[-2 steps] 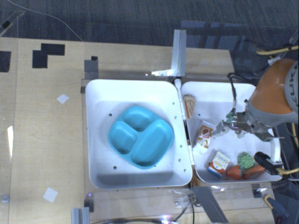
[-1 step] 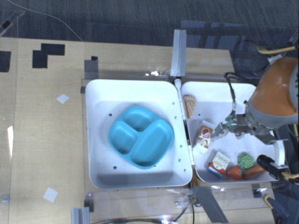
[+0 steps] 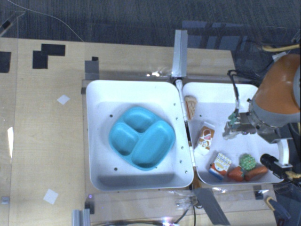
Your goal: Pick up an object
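Note:
My gripper [image 3: 233,126] hangs over the right bin [image 3: 214,92], right of its middle, above bare white floor. Nothing shows between its tips. Left of it lies a small brown-and-white carton [image 3: 205,138]. Along the bin's front edge sit a yellow-and-blue box [image 3: 220,165], a red and orange toy food piece [image 3: 245,173] and a green ball-like item [image 3: 248,162]. A tan wafer-shaped piece [image 3: 190,107] lies against the bin's left wall.
The left bin [image 3: 101,102] holds a blue three-compartment plate [image 3: 142,137]. A metal divider rail [image 3: 186,126] runs between the bins. The arm's orange band [image 3: 282,86] covers the right bin's far right side.

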`<state>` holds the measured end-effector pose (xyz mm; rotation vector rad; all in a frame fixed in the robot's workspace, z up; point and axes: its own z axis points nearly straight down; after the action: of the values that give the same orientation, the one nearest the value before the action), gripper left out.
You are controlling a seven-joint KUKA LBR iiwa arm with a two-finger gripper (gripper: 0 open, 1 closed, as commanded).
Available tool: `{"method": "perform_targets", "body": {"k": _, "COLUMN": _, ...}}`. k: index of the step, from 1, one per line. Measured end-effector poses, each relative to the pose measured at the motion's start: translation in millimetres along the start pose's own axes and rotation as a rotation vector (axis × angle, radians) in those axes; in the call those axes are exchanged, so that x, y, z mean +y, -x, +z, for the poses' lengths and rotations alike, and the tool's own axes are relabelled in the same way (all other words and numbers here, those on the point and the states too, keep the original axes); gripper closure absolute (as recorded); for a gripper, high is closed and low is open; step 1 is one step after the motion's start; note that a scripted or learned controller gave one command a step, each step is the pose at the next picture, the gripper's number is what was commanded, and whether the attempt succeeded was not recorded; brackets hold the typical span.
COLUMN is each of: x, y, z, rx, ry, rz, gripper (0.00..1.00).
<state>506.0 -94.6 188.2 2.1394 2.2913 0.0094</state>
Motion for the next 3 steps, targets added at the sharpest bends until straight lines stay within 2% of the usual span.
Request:
{"method": "perform_targets", "body": {"k": 1, "x": 0, "y": 0, "z": 0, "rx": 0.0, "ry": 0.0, "rz": 0.0, "gripper": 0.0}}
{"method": "perform_targets", "body": {"k": 2, "x": -19, "y": 3, "z": 55, "rx": 0.001, "ry": -0.006, "rz": -0.131, "gripper": 0.0}}
{"method": "perform_targets", "body": {"k": 3, "x": 19, "y": 47, "z": 31, "rx": 0.0, "ry": -0.003, "rz": -0.444, "gripper": 0.0}}
